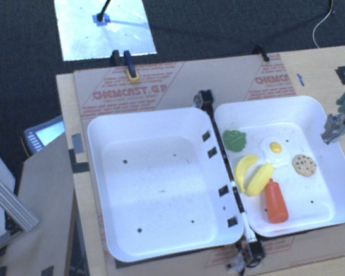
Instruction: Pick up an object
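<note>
- Red "CHEMCAST" lettering (pixel 129 91) runs across the worktop (pixel 170 77) sheet behind both bins.
- The right bin (pixel 338 162) holds a banana (pixel 253 174), orange bottle (pixel 274 201), cookie (pixel 304 165), fried egg (pixel 275 149) and green leaf (pixel 235 139).
- The hand (pixel 336 130) sits at that bin's right rim; whether it is clenched cannot be told.

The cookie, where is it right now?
In the camera view, the cookie lies in the right bin, just right of the fried egg and up-right of the orange bottle.
</note>
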### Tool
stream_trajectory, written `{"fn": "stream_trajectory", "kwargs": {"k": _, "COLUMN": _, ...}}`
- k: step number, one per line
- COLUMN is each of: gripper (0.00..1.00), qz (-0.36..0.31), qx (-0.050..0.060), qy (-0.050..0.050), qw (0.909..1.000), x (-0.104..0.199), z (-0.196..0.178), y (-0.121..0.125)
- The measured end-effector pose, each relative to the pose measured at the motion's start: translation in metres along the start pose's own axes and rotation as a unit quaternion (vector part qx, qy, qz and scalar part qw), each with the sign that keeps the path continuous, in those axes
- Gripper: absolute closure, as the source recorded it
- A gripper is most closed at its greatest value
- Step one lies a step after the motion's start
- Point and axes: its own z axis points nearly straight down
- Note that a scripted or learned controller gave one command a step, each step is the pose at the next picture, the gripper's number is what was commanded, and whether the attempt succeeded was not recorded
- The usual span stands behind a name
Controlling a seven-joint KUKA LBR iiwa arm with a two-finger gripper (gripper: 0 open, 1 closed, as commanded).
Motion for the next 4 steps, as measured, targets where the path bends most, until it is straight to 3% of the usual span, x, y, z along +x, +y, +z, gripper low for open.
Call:
{"fn": "stream_trajectory", "kwargs": {"k": 1, "gripper": 1.00, "qz": -0.006, "qx": 0.008, "qy": 0.004, "qw": 0.9999, "x": 0.088, "z": 0.144, "y": 0.004}}
{"fn": "stream_trajectory", "kwargs": {"k": 2, "gripper": 1.00, "qz": -0.003, "qx": -0.009, "qy": 0.000, "qw": 1.0000, "x": 0.077, "z": -0.017, "y": 0.045}}
{"fn": "stream_trajectory", "kwargs": {"k": 3, "gripper": 1.00, "qz": 0.000, "qx": 0.000, "qy": 0.001, "qw": 1.0000, "x": 0.065, "z": -0.021, "y": 0.007}}
{"fn": "stream_trajectory", "kwargs": {"k": 4, "gripper": 1.00, "qz": 0.000, "qx": 0.000, "qy": 0.000, "qw": 1.0000, "x": 0.038, "z": -0.007, "y": 0.000}}
